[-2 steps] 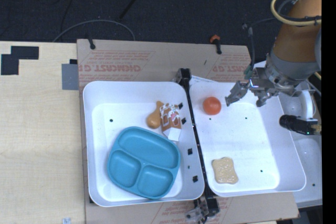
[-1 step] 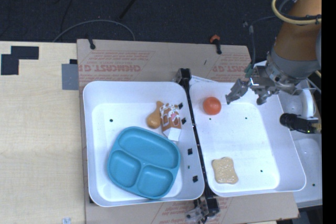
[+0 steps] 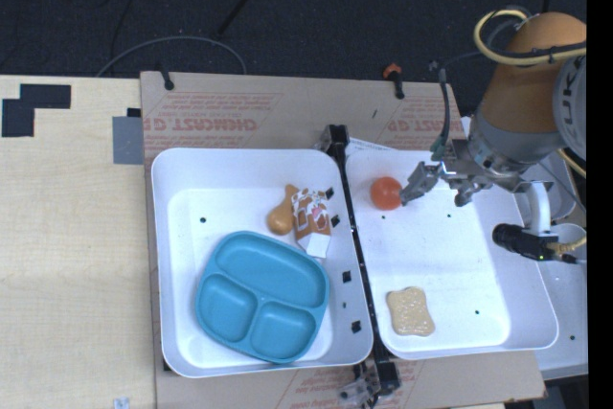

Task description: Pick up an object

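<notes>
White and shallow, the right bin [image 3: 498,302] holds a small, round, smooth orange-red ball [image 3: 386,193] near its far left corner, close against the black divider [image 3: 350,235] that runs between the two bins. Just to the right of the ball hangs the gripper [image 3: 442,187], its two dark fingers spread wide apart with nothing between them; the nearer fingertip sits just beside the ball, and whether it touches cannot be told. Above the gripper rises the grey arm [image 3: 522,124] with its glossy orange band [image 3: 546,38]. Well toward the near side from the ball, a flat, tan, bumpy-surfaced piece shaped like a slice of toast [image 3: 411,311] lies on the bin floor, with open white floor between them. Across the divider from the ball, the left bin [image 3: 177,206] carries a matte blue plastic tray [image 3: 261,295] with three compartments, and, nearer the ball, a tan pear-shaped piece [image 3: 282,214] touching a small printed carton [image 3: 311,217].
</notes>
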Motion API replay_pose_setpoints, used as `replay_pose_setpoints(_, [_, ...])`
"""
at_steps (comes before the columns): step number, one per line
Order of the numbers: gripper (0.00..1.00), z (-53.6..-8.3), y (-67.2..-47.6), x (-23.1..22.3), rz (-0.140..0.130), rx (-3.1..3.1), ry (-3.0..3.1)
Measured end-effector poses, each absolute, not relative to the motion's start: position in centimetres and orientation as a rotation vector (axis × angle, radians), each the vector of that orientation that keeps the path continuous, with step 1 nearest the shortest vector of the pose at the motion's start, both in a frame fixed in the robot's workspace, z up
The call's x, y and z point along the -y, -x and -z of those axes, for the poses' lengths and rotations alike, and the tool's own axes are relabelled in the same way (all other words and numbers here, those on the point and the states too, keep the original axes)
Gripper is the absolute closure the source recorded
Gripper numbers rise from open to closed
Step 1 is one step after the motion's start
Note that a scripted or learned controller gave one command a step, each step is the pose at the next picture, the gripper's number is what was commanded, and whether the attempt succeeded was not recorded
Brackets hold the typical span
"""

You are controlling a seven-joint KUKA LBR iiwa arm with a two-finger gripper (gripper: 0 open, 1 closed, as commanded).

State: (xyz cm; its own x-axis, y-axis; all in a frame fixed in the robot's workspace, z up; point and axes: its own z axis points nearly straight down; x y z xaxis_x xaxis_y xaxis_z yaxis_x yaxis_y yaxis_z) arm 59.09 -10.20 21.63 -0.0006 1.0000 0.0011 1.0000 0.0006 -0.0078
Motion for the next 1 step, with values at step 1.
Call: replay_pose_setpoints(1, [0.0,-15.89,-58.1,9.69,-0.007,2.217,2.216])
